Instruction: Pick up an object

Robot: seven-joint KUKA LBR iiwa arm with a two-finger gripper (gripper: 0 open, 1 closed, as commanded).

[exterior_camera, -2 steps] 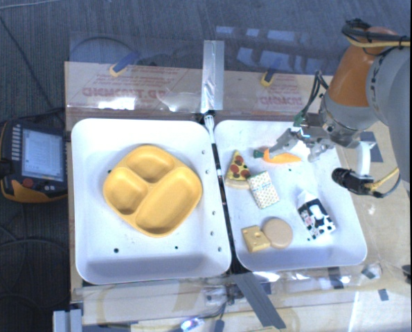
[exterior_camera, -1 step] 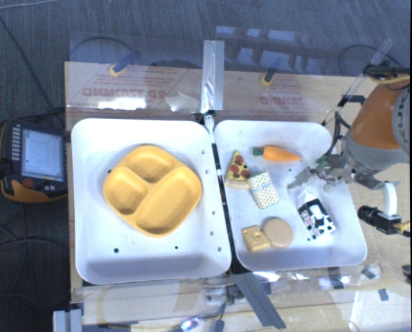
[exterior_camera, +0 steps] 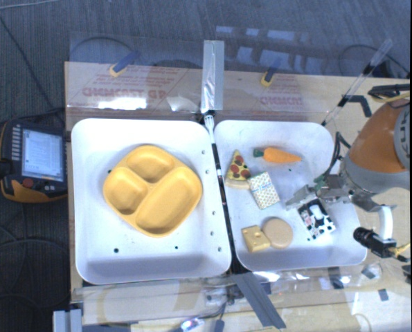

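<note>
Camera view: gripper point(exterior_camera: 315, 200) hangs over the right bin point(exterior_camera: 344, 258), just right of the checkered packet point(exterior_camera: 264, 189); finger spacing unclear, probably nothing held. Packet lies left of it, long axis slanting toward the cookie point(exterior_camera: 278, 232).

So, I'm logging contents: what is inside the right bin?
The right bin holds a pizza slice, carrot, patterned block, cheese and cookie; the gripper covers whatever lies beneath.

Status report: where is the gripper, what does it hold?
Gripper low in right bin, beside black-and-white item, nothing seen held. Carrot, pizza slice untouched.
</note>
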